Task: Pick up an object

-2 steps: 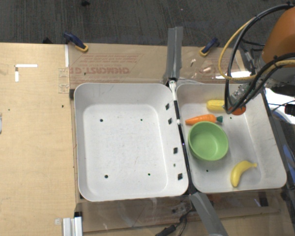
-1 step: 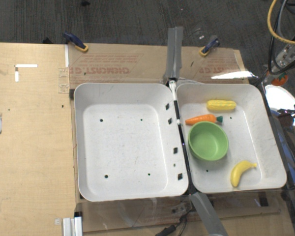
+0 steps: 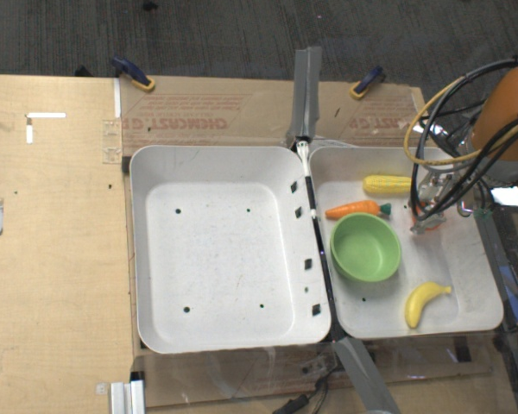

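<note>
**Yellow corn cob (image 3: 387, 184) lay closest to the gripper: a clean pick depended on alignment**

The yellow corn cob lay near the far wall of the right-hand shallow white plastic bin (image 3: 479, 266), its long axis running across the view. Just beside it, towards the camera, sat a small orange carrot with a green tip (image 3: 354, 210). The carrot looked to be touching the rim of a round green plastic bowl (image 3: 366, 248). A yellow banana (image 3: 425, 304) rested well apart, near the bin's front edge. The left-hand white bin (image 3: 216, 257) sat alongside on the pale wooden tabletop (image 3: 52, 257).

The grey arm's gripper (image 3: 427, 216) hung over the right bin just beside the cob's right end, wrapped in loops of black cable (image 3: 440, 119). Whether it was open or closed could not be made out from this angle, and nothing showed in its grasp.

The cob seemed the likeliest target. To take it well, the gripper would need to shift left until it stood over the cob's middle rather than its tapered end. It should close across the short axis and descend straight down. The carrot lay close enough to be nudged, so the approach should stay on the cob's far side. The banana, lying alone, looked the easier fallback.
</note>
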Controlling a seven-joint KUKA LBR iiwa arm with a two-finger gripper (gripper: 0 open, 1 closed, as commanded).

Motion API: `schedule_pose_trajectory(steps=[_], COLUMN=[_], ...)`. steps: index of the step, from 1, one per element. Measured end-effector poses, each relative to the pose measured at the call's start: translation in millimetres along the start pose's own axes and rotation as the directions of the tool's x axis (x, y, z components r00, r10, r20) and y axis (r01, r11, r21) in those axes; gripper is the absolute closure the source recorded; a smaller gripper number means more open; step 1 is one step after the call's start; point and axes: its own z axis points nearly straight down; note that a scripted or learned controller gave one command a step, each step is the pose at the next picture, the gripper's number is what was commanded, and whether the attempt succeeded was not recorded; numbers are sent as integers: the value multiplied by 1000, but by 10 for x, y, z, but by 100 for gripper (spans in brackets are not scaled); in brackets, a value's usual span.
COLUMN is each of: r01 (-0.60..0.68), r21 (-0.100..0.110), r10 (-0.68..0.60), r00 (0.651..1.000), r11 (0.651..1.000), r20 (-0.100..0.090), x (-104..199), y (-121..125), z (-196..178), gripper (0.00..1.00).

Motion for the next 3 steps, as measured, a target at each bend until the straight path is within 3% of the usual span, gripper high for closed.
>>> schedule_pose_trajectory(steps=[1,2,3], r01=[-340,-482,-46], r21=[1,2,0], r10=[340,482,46], r00=[940,876,999], r11=[940,876,999], r20=[0,0,0], x=[182,229,94], y=[541,722,626], z=[-384,-978,-878], gripper=[100,100,100])
